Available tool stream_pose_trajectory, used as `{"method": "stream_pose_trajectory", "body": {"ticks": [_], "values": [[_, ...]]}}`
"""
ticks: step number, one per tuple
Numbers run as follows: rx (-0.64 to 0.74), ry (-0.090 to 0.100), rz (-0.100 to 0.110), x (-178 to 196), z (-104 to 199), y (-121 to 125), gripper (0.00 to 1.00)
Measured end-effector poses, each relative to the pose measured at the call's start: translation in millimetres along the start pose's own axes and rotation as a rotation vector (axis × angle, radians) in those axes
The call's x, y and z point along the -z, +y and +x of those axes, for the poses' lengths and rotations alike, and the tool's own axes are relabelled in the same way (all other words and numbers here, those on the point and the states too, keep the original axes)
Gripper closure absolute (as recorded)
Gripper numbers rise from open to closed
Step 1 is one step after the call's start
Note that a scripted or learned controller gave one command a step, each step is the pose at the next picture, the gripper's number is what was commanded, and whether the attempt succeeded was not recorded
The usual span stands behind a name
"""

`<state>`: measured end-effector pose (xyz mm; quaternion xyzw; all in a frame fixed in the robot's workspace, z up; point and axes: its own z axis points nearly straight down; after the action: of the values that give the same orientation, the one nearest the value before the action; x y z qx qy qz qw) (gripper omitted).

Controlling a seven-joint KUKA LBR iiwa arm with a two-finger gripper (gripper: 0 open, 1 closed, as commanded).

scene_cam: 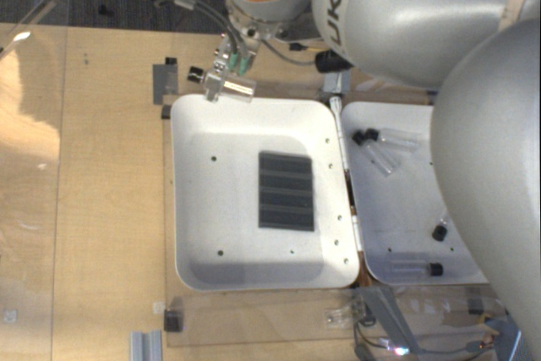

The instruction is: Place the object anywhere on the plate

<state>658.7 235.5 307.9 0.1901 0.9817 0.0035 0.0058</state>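
Note:
A dark grey ribbed rectangular plate (286, 191) lies flat in the middle of the left white bin (203, 207). In the right bin (397, 207) lie a clear tube-like piece with a black end (376, 144), a small black piece (439, 232) and another clear piece with a black tip (420, 270). My gripper (223, 83) hangs over the far left corner of the left bin, well away from the plate and from the pieces in the right bin. The orange band and grey wrist sit right above it. Nothing visible is held in it.
The large grey arm covers the upper right of the view and part of the right bin. Small black and grey brackets (166, 80) stand on the wooden bench beyond the left bin's far corner. More brackets (172, 319) sit at its near left corner.

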Motion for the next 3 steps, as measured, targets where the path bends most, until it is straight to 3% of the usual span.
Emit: {"method": "stream_pose_trajectory", "body": {"ticks": [1,2,3], "values": [[0.081,0.006,0.004,-138.3,-0.4,-31.7,1.00],[0.574,0.001,-0.002,-52.3,3.4,-0.7,1.00],[0.309,0.005,0.002,-97.9,-13.1,-6.4,1.00]]}}
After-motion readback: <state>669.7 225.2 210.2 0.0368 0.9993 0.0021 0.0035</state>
